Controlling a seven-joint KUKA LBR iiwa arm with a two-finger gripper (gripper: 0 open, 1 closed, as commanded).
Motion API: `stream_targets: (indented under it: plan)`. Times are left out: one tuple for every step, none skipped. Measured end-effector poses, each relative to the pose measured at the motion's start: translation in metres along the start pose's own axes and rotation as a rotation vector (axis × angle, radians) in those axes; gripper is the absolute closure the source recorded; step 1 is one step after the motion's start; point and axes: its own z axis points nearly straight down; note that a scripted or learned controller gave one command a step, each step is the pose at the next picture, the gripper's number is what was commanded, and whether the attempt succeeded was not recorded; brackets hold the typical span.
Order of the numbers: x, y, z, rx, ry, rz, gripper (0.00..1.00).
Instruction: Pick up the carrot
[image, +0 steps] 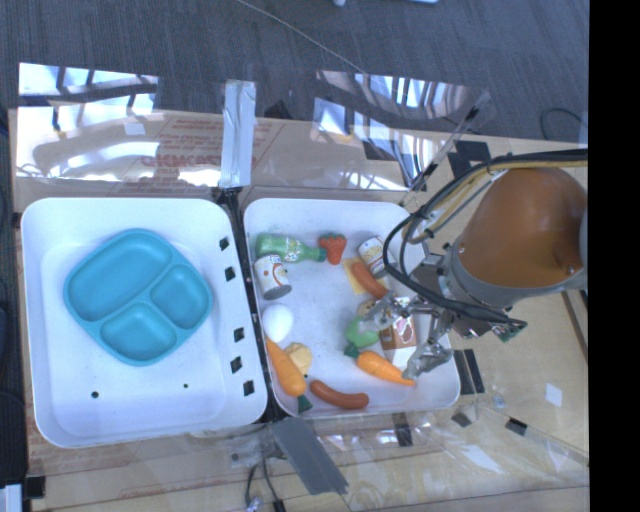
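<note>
right bin (300, 215): holding the toy food | gripper (418, 345): I am hovering at its right edge, cannot tell its state | carrot (384, 368): lying near-right, just beside me; looking light, stiff, slick plastic; I am judging mid-body the best hold

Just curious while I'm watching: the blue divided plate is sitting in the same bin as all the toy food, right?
Not quite. The camera view shows the blue divided plate alone in the left bin, while the toy food, including the carrot near the claw, lies in the right bin.
</note>
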Motion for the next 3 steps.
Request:
stream_targets:
  plan:
    - [-0.0011,-0.0025,0.0988,0.007,-0.004,-0.040,0.00]
    - [0.0068,-0.0122,0.0987,0.008,-0.004,-0.303,0.00]
    - [0.0027,-0.0102,0.0891,0.008,-0.009,-0.311,1.00]
